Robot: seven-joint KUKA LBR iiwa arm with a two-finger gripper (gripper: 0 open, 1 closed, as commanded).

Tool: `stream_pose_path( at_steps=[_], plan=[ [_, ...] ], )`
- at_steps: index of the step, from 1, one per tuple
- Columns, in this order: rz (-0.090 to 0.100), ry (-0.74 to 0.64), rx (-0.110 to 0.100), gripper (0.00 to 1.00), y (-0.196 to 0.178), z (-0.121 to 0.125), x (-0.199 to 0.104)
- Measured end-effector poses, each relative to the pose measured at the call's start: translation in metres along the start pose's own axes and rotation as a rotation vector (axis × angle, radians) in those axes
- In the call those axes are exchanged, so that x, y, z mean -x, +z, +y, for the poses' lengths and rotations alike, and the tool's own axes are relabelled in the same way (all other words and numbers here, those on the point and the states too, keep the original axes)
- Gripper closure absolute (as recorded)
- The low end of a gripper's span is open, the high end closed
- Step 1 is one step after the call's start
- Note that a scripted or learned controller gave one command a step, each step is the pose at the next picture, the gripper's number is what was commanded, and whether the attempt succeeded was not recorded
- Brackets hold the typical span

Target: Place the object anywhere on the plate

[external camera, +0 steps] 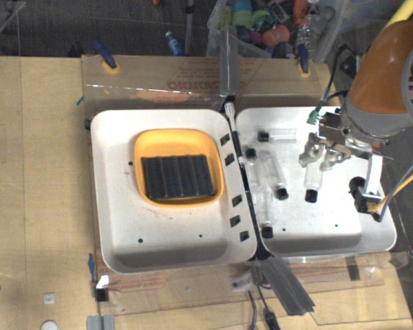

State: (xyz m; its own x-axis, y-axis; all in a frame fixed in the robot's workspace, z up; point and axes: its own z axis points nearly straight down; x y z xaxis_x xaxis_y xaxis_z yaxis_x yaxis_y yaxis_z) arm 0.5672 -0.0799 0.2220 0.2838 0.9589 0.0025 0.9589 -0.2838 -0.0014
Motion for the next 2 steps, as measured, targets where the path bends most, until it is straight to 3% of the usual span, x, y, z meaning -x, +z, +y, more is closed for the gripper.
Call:
stream_pose_path(
  at_steps=[1,2],
  plan=[
    [-0.002,-0.201,0.002,1.00,0.038,0.052,-0.028],
    [-0.003,-0.273,0.004,1.00,0.024,0.070,-0.053]
  ],
)
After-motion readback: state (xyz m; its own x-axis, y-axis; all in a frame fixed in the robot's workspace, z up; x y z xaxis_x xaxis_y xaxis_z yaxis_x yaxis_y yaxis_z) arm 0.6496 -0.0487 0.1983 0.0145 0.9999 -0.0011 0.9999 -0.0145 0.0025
